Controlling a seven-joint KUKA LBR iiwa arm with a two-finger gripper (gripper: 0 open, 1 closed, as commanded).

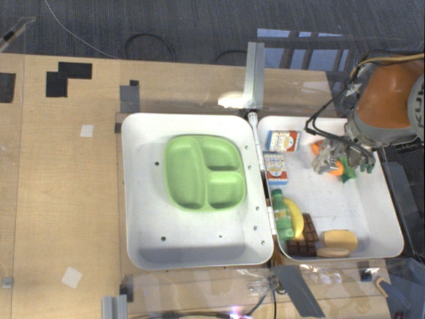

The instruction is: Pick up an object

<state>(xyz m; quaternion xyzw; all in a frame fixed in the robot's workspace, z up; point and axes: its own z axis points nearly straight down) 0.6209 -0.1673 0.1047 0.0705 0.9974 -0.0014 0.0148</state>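
- Gripper: low inside the right bin, near its upper right part; whether the jaws stand wide or narrow cannot be told, since the wrist and cabling mask them.
- Orange-and-green object: a small toy, perhaps a carrot, just beside or under the gripper tip; whether it sits between the jaws or merely next to them is unclear.
- Arm: grey body with the orange band above the wrist, entering from the right and bent down over the bin.
- Other pick candidates in the right bin: two small printed boxes along the left wall; below them a green bottle and a banana, touching; at the lower edge a brown block and a tan bread roll.
- Left bin: holds a green divided tray, well apart from the gripper.
- Step in hand (judged): the descent-and-grasp stage at the orange-and-green object; no lift is evident.
- Next move (judged): a firm closure centred on the object, then a straight upward lift; an off-centre pinch on so small a piece risks a slip.
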